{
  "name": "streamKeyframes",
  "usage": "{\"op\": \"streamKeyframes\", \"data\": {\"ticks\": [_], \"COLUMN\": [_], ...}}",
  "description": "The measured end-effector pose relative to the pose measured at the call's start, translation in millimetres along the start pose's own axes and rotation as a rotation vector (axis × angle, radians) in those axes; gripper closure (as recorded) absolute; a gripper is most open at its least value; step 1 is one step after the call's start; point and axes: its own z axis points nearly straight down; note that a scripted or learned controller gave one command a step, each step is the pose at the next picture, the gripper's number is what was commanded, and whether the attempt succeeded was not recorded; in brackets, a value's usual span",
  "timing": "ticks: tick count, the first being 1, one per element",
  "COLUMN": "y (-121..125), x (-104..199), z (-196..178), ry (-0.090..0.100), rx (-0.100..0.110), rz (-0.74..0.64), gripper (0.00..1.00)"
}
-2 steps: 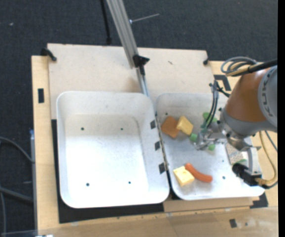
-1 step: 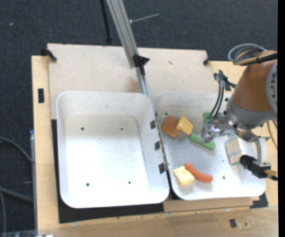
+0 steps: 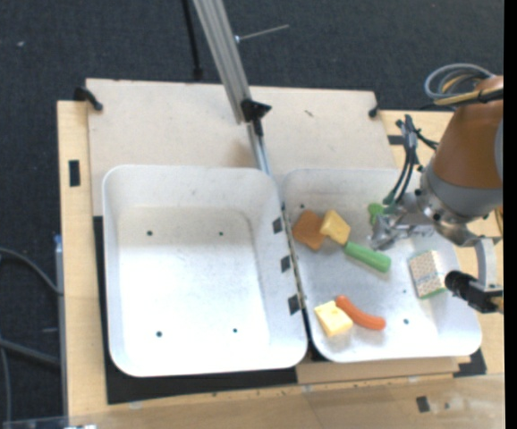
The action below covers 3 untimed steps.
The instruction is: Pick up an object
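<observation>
The arm came in from the right over the right bin, orange band above the grey wrist. The tool hung low inside that bin, near its back half. Whether its fingers were open or closed could not be told; the metal parts blurred together from this angle, and nothing could be seen between them.

Just below the tool, nearly touching its tip, lay a green cylinder, slanted. A small green piece sat just above-left of the tool, close against it. To the tool's left, near, a yellow block leaned against a brown block; the two touched. To the tool's lower right, a speckled sponge-like block lay tilted, near the arm's body. Further down and left of the tool, well apart, an orange carrot-shaped piece rested touching a second yellow block by the bin's front-left corner.

The left bin sat far to the tool's left, both bins on the tabletop.
</observation>
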Motion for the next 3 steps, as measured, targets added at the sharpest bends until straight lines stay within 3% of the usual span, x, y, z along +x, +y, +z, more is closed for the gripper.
{"op": "streamKeyframes", "data": {"ticks": [3], "y": [88], "x": [142], "z": [-28], "ry": [0.002], "rx": [0.003], "rz": [-0.003], "gripper": [1.00]}}
